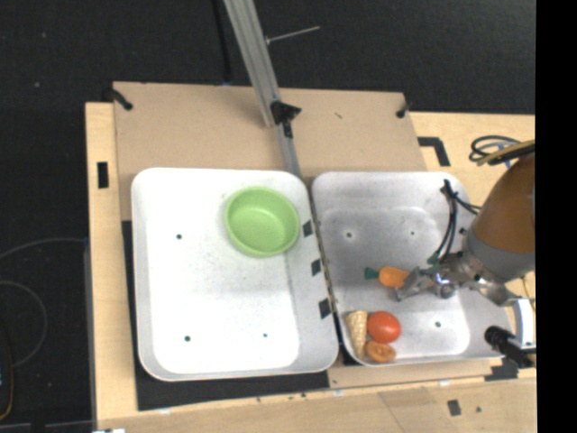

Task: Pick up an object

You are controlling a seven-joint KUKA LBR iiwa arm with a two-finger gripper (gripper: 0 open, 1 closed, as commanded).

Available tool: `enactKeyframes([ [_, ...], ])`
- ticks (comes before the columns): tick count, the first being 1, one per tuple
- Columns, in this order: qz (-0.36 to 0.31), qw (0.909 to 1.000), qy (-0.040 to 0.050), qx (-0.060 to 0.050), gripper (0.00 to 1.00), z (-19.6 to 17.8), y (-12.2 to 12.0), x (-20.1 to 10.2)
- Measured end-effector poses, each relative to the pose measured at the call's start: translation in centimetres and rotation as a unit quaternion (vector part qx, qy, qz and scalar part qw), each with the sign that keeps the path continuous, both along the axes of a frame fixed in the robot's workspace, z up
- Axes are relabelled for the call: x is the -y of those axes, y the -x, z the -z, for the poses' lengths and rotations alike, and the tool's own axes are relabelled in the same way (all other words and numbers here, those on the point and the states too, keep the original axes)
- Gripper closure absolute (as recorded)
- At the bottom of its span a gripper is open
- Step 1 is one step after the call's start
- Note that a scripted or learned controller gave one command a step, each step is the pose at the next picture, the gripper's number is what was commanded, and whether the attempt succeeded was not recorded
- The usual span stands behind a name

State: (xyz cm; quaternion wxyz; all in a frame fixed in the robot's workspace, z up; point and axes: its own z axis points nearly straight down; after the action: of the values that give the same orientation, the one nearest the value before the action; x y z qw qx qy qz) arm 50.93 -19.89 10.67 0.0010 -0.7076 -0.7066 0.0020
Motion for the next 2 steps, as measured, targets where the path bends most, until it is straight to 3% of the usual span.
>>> enactKeyframes([
  [1, 0.002, 1.0000, -0.0001, 0.005, 1.00, -1.4, -0.3, 0.0],
  [2, 0.001, 1.0000, 0.0002, 0.004, 1.00, -5.9, 0.1, 0.7],
])
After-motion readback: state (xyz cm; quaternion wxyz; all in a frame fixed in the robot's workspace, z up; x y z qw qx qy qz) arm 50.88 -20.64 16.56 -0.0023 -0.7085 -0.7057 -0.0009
